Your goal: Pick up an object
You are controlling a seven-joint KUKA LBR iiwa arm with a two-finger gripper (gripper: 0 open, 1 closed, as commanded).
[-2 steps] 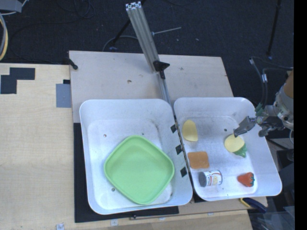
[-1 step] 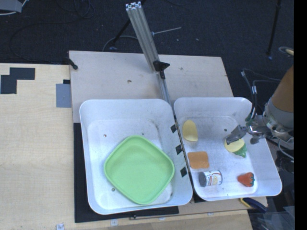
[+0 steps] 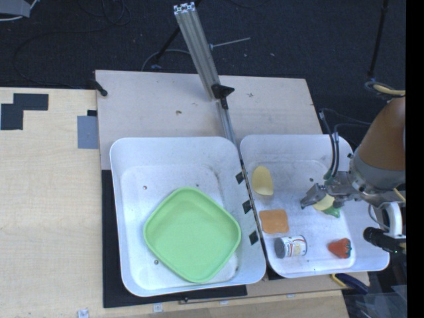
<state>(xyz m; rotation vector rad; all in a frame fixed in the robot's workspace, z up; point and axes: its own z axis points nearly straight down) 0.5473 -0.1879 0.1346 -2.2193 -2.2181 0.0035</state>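
Note:
My gripper [image 3: 320, 199] is low in the right bin [image 3: 301, 152], near its right side. A small yellow and green object [image 3: 328, 206] lies right against the gripper's tip, partly hidden by it. I cannot tell whether it is held or just lying under the gripper. Other objects in this bin are a pale yellow piece [image 3: 263, 180] at the left, an orange square block [image 3: 273, 221] below it, a small can [image 3: 290, 246] on its side at the front, and a red strawberry-like object [image 3: 340, 248] at the front right.
The left bin [image 3: 132, 158] holds a light green square plate [image 3: 192, 234]. A metal post [image 3: 202, 52] slants up from the divider between the bins. The arm's orange band [image 3: 387, 138] and grey wrist hang over the right bin's right edge.

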